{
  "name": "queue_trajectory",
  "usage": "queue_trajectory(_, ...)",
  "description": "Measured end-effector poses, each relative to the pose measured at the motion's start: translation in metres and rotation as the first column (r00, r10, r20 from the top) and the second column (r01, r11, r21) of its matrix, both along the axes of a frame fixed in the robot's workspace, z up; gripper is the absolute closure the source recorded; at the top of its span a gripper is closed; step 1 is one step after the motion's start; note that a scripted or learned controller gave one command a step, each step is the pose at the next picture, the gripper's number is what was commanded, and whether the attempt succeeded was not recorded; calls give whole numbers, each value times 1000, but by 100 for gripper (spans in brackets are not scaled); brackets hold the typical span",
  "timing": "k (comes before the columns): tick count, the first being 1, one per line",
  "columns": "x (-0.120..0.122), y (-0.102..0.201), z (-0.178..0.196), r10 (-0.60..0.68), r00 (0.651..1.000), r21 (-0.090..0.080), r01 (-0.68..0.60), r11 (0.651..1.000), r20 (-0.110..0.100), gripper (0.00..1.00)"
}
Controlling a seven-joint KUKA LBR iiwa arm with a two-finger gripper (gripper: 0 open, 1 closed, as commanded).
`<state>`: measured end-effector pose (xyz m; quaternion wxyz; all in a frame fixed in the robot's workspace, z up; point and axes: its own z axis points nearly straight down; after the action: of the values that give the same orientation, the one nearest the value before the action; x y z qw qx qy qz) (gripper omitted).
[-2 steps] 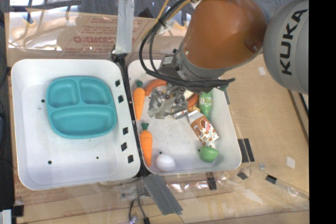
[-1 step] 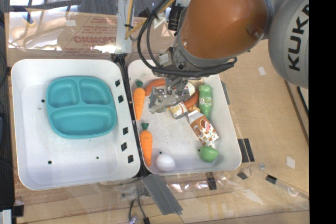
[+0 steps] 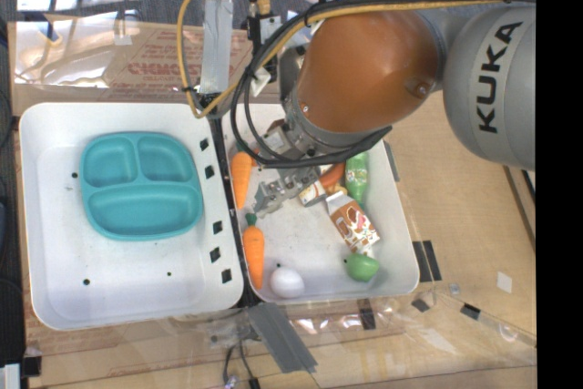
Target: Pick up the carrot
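You see two carrots against divider wall [image 3: 221,196]: upper carrot [image 3: 241,180], lower carrot [image 3: 253,254], both lengthwise along wall. Gripper [image 3: 273,193] just right of upper one; grip state unclear.

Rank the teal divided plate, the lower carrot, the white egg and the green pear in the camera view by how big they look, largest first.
1. teal divided plate, by far the largest
2. lower carrot
3. white egg and green pear: these look about alike, so I leave them unranked.
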<state>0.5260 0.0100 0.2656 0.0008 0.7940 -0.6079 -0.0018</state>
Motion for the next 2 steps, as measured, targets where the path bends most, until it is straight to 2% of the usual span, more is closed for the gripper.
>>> queue_trajectory(1,-29,-21,-45,310,951,1,-310,951,-1,100)
queue_trajectory(2,-27,32,-75,559,829,2,-559,829,-2,100)
